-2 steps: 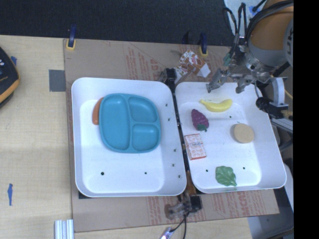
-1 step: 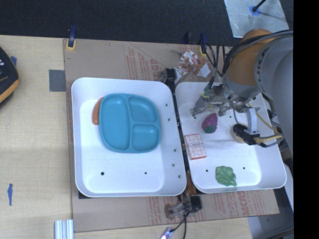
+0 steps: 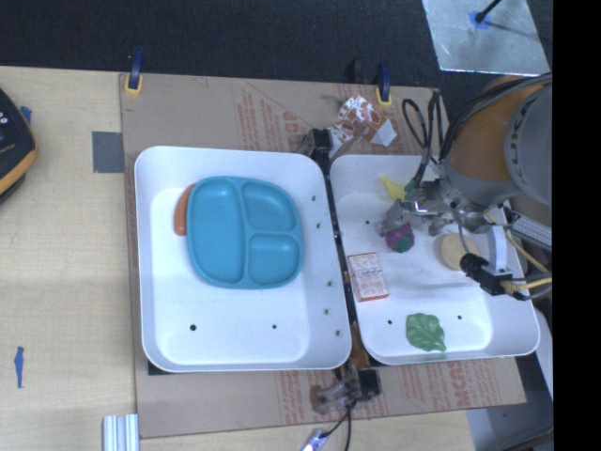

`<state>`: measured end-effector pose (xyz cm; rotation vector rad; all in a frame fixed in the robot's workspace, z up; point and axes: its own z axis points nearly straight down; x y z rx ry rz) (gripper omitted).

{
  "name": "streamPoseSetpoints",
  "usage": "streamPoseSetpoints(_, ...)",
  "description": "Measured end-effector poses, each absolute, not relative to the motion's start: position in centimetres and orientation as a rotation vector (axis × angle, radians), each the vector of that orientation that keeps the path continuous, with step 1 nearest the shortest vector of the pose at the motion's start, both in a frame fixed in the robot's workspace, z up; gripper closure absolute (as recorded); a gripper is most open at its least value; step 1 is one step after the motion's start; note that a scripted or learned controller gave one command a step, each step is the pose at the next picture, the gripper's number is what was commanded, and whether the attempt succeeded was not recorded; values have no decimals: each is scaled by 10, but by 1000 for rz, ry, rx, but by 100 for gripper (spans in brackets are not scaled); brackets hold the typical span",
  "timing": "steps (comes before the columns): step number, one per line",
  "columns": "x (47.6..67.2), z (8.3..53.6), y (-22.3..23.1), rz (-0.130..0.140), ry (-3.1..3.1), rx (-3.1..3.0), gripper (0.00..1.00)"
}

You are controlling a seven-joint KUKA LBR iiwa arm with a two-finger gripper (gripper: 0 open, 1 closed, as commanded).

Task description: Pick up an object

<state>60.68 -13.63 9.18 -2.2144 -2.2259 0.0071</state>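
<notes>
While our arm reaches in from the right, we have the gripper (image 3: 406,222) low over the far part of the right bin (image 3: 470,341), just above a small purple object (image 3: 401,239). How the tool stands at its tip is hidden in the grey mass of the wrist, so we cannot tell whether it is wide, narrow or holding anything.

We judge the purple object to be our target, since the tool sits almost on it; whether they touch we cannot say. A yellow piece (image 3: 392,188) lies just beyond it toward the far wall, and a pale round object (image 3: 453,250) lies to its right, partly under our wrist. These crowd the target, so we think a descent here risks nudging a neighbour.

A small printed card (image 3: 367,276) rests against the bin's left wall, and a green leafy piece (image 3: 425,332) lies near the near edge, well apart from the rest and easier to reach.

The left bin (image 3: 235,341) carries a blue divided plate (image 3: 245,232) with an orange item (image 3: 180,210) tucked at its left edge.
</notes>
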Motion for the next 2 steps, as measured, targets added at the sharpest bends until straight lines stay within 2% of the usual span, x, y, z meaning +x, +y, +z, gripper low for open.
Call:
streamPoseSetpoints(1, 607, 102, -137, 11, -2230, -2211, 100)
streamPoseSetpoints(2, 573, 192, -71, 5, -2228, -2212, 100)
